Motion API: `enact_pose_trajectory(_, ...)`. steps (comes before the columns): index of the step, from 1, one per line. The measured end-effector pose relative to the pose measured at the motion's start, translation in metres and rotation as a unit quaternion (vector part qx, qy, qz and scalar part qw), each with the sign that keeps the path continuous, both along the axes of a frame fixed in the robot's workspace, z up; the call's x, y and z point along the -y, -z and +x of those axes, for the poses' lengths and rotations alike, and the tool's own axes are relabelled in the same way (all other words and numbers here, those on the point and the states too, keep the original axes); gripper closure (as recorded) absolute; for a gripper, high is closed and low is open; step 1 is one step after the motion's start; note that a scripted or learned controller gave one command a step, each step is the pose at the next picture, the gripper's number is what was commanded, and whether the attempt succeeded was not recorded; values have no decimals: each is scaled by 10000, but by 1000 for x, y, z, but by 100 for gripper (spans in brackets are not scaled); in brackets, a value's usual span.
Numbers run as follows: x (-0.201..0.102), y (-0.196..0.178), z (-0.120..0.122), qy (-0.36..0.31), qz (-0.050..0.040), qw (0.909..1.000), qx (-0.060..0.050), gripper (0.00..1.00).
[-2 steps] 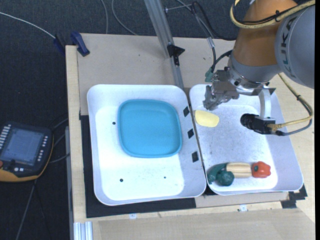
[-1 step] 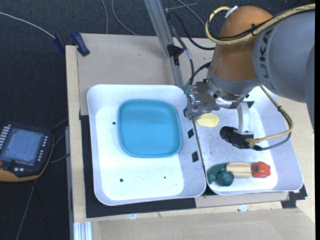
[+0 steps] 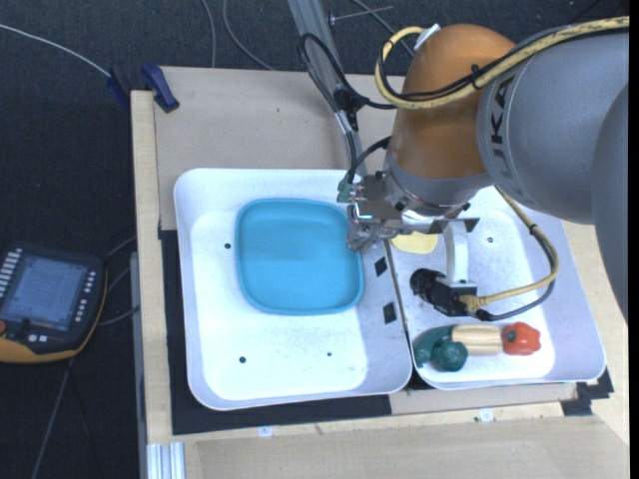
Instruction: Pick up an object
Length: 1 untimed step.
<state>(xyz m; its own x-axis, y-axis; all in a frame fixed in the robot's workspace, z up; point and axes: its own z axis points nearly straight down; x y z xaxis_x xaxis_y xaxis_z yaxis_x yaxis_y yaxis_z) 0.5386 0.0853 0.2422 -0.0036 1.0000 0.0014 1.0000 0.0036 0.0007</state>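
My gripper (image 3: 371,224) hangs over the seam between the two bins, at the right edge of a blue dish (image 3: 295,255) lying in the left bin (image 3: 205,267). The orange wrist hides most of it. Just right of the gripper, a pale yellow object (image 3: 416,241) peeks out from under the wrist in the right bin (image 3: 574,332). Along that bin's front lie a dark green object (image 3: 437,351), a tan wooden cylinder (image 3: 477,339) and a red object (image 3: 520,338), touching in a row. I see nothing held.
The grey arm covers the right bin's back half. A handheld control pendant (image 3: 45,297) lies on the floor at the left. A blue clip (image 3: 158,85) sits at the bench's back left corner. Cables trail across the dark floor behind.
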Motion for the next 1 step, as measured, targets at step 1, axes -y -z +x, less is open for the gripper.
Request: enact_pose_trajectory(1,2,0,0,17,-5,10000,-3,0)
